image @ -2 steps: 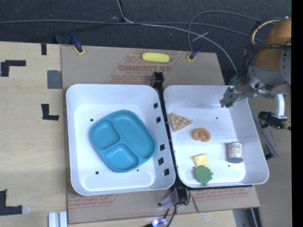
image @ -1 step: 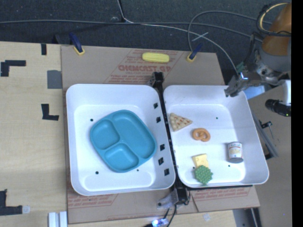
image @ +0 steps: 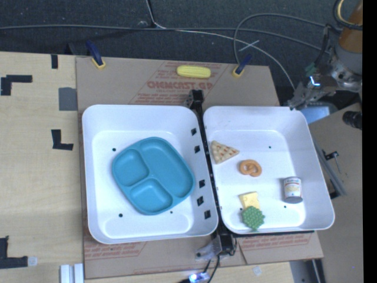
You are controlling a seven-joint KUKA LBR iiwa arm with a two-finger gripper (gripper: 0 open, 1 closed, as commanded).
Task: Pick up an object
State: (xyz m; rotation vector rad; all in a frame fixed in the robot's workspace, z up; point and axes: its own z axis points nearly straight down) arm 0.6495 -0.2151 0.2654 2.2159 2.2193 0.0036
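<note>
Candidates run left to right: a blue three-compartment plastic tray (image: 152,175) in the left white bin (image: 94,158); in the right white bin (image: 315,175), a tan triangular cracker (image: 222,151), orange pretzel (image: 250,168), yellow block (image: 249,200) touching a green broccoli piece (image: 253,217), and a small upright tin can (image: 291,189). The can looks stiff, light, perhaps slippery; grip across its sides. The gripper (image: 312,90) hovers beyond the right bin's far corner; its state I cannot tell.

— What's sitting in the right bin (image: 306,158)?

— Five small things, all apart: a tan waffle wedge (image: 223,151) lying flat upper left, an orange pretzel (image: 250,168) mid-floor, a little can (image: 291,189) upright at right.

— And down front?

— A yellow block (image: 249,200), a green bumpy piece (image: 253,218) touching it.
</note>
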